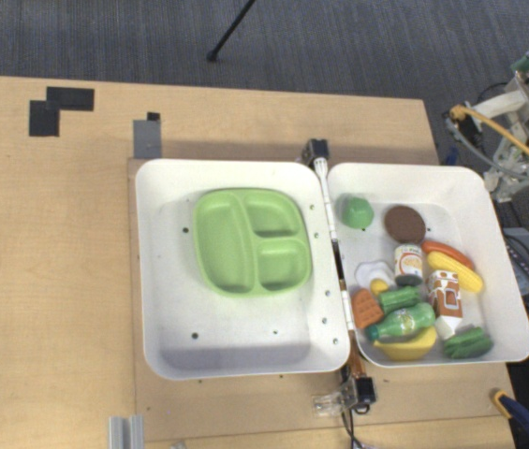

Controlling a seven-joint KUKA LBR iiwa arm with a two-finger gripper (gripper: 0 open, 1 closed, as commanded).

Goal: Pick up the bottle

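Green plastic bottle (403, 323) among toy food

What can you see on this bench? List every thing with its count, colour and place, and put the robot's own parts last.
Bins: two, white, side by side on the bench.
Divided plate: one, light green, in the left bin.
Bottle: one, green, lying in the right bin, near front.
Round lump: one, green, right bin, far left corner.
Disc: one, brown, right bin, far side.
Banana: one, yellow, under the bottle.
Small jar: one, white with a dark lid, right bin, middle.
Other toy foods: several, mixed colours, piled in the right bin.
Robot arm: one, grey, past the right bin's far right corner.
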